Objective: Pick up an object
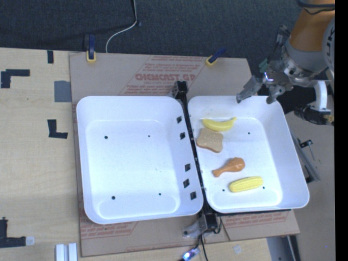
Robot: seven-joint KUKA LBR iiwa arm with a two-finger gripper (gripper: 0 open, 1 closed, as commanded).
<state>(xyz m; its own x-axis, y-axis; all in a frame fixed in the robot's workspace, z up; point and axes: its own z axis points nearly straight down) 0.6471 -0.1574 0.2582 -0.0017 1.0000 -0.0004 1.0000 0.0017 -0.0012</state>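
Jaws (255,93) hang spread apart with nothing between them, at the upper right of the frame, over the far rim of the right bin (291,162). Every pickable thing lies down and left of them. Going left to right: the left bin (92,118) holds nothing; in the right bin sit a slice of bread (210,141) touching a banana (218,124), its long axis running roughly across the frame and nearest the jaws, then a drumstick (229,167) and a corn cob (245,184) toward the lower edge. Nothing seems to block the descent.
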